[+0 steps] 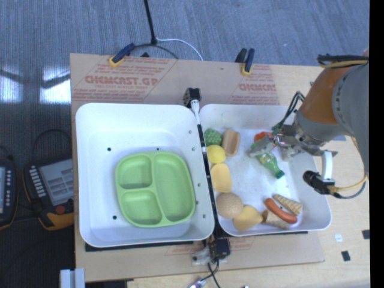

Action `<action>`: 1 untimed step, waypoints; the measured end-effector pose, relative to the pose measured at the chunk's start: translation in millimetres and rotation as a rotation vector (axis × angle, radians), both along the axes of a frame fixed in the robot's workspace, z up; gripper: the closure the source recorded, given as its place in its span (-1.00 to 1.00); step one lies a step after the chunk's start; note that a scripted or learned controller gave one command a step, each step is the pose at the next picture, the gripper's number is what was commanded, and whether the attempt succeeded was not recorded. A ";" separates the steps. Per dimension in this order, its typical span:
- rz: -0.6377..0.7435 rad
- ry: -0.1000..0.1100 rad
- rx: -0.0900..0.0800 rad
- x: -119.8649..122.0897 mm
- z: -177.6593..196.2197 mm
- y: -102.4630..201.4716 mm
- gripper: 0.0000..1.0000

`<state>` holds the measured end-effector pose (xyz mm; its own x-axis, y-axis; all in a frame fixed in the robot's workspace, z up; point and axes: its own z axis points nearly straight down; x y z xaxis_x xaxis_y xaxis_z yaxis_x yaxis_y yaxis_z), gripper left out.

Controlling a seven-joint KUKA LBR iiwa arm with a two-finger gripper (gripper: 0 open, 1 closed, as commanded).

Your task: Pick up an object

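Note:
The right bin (247, 174) holds several toy foods. My gripper (271, 147) hangs low over the bin's far right part, reaching in from the right. Right under it lie a red piece (260, 137) and a green, bottle-like item (273, 165); the gripper's tip sits at the upper end of the green item, and the contact is hidden. Along the bin's left wall lie a green broccoli (211, 137), a tan bun (230, 141), a yellow lemon (216, 155) and a pale yellow fruit (221, 177).
At the right bin's front lie a brown roll (229, 204), a yellow piece (247, 219), a red sausage (281, 210) and a waffle cone (290, 204). The left bin (90, 125) holds a green divided plate (156, 188). Clamps and a cable sit at the bench's far edge.

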<state>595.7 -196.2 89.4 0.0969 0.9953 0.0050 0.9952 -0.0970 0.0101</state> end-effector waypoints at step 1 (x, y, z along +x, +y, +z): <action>-0.001 -0.003 -0.012 -0.4 10.6 -4.3 1.00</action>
